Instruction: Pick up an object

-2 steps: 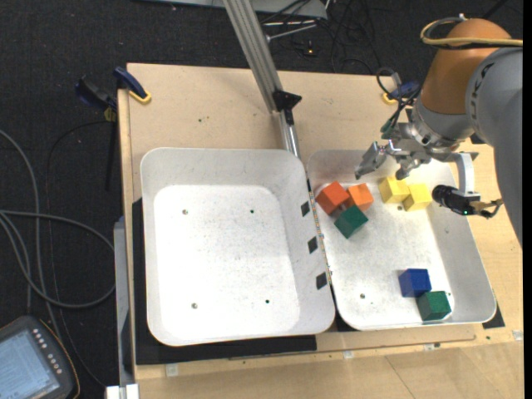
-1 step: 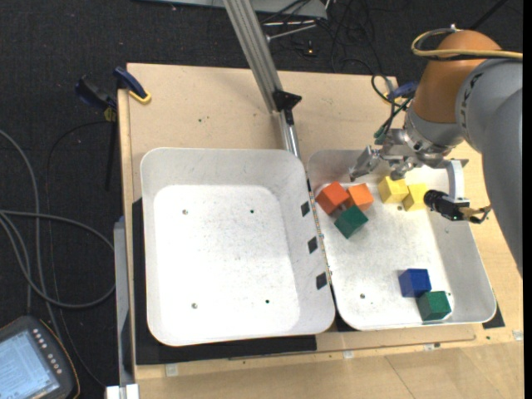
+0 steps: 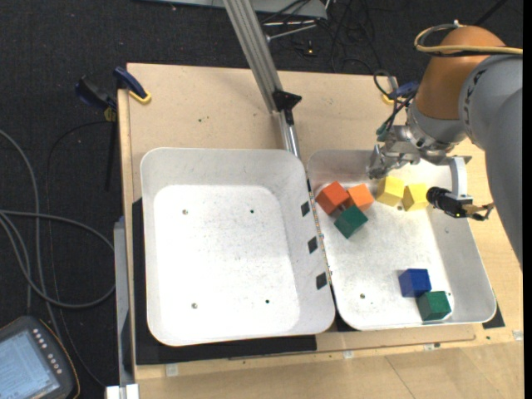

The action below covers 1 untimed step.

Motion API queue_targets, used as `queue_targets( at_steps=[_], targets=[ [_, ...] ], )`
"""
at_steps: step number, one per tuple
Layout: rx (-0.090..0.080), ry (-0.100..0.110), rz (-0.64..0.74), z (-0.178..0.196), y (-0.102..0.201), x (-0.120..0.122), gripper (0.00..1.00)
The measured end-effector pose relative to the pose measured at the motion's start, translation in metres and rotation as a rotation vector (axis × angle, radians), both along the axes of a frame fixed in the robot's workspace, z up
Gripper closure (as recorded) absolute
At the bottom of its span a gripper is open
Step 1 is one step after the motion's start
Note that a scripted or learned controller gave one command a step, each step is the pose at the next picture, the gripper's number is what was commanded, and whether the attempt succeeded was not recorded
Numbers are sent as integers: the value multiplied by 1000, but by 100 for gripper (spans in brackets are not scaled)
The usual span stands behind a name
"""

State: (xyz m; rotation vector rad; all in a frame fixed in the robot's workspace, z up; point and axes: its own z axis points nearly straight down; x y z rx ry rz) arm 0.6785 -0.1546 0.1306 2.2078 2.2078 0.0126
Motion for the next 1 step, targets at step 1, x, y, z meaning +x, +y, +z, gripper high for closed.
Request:
queue_targets(
  at_steps=[1],
  targets=[
    [6, 11, -1, 64, -5, -1, 100]
  ],
)
